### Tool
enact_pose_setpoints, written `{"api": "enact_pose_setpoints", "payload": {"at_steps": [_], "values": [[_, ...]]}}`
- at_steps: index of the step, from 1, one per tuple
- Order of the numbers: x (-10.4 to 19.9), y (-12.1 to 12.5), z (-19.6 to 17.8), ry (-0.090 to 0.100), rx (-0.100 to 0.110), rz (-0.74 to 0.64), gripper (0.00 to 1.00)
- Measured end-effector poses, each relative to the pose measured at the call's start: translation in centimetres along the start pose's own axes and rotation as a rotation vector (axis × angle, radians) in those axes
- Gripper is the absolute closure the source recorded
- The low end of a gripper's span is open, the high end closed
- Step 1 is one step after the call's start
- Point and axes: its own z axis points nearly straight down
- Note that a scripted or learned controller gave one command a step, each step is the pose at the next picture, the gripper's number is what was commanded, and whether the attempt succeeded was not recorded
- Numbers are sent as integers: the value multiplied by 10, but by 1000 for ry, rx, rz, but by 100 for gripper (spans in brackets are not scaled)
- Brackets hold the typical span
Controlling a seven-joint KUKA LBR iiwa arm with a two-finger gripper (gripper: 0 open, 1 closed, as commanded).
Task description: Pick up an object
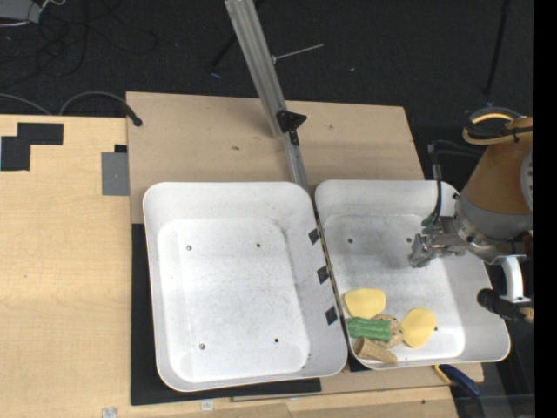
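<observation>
Bench (61,259): lying pale wood at the left, carrying a darker brown board (218,138) at the far side; dark floor with cables running beyond the far edge.
Metal rail (261,68): slanting from the far side down toward the gap between the two bins.
Left bin (174,207): sitting white and shallow, floor showing bare, giving wide open room inside all four walls.
Right bin (365,203): touching the left bin along the shared edge; far half lying open, things crowding the near-left corner.
Yellow pieces: two, one (364,302) near the shared edge, one (419,326) further right, near the front wall.
Green piece (369,328): one, lying between the yellow ones.
Tan piece (378,350): one, resting at the front wall.
Gripper (420,252): hanging over the right bin's open middle, well apart from the cluster, gripping nothing visible; whether the fingers are apart or together, cannot tell.
</observation>
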Motion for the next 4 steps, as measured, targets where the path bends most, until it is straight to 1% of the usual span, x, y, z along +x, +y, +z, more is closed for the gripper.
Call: {"api": "enact_pose_setpoints", "payload": {"at_steps": [1, 2, 3, 4], "values": [[-6, -8, -48, -2, -6, -2, 100], [-10, -1, -110, -3, -9, -7, 100], [-11, -1, -119, -1, -4, -7, 100], [36, 0, -120, 1, -1, -10, 100]]}}
